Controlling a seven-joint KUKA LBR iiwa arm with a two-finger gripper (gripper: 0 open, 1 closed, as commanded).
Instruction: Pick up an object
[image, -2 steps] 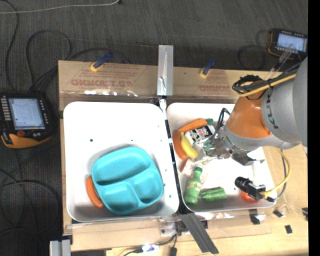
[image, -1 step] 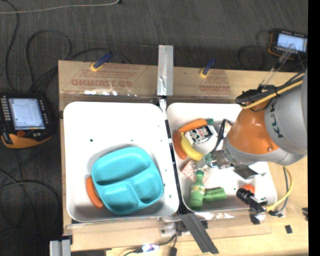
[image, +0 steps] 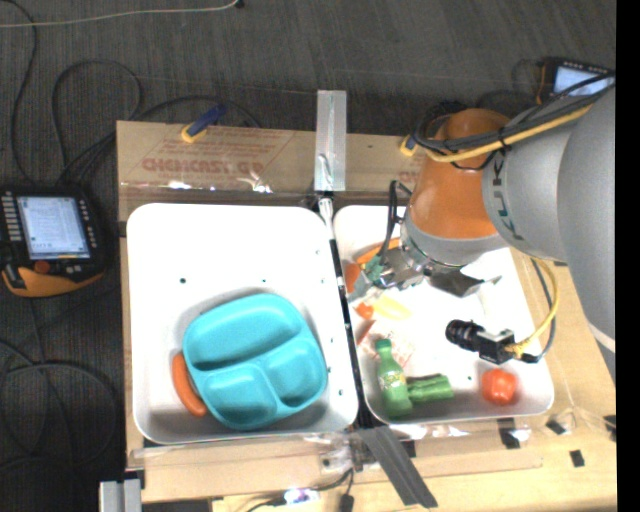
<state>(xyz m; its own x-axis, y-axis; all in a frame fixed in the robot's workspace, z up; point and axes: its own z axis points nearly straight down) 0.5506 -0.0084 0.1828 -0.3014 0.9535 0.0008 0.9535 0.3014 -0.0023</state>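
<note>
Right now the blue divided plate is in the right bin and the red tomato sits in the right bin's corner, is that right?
Not quite. The camera view shows the blue divided plate in the left bin, not the right. The red tomato does sit in the right bin's corner.

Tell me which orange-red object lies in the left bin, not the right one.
The long orange piece tucked under the teal divided tray. The round red one sits in the right bin.

The arm's orange band (image: 455, 185) covers the gripper (image: 385, 275) from above, so its fingertips are hidden. Just left of it an orange item (image: 352, 272) is partly covered and perhaps a carrot. Far left, an orange piece (image: 186, 385) lies mostly under the blue tray (image: 255, 358).
</note>
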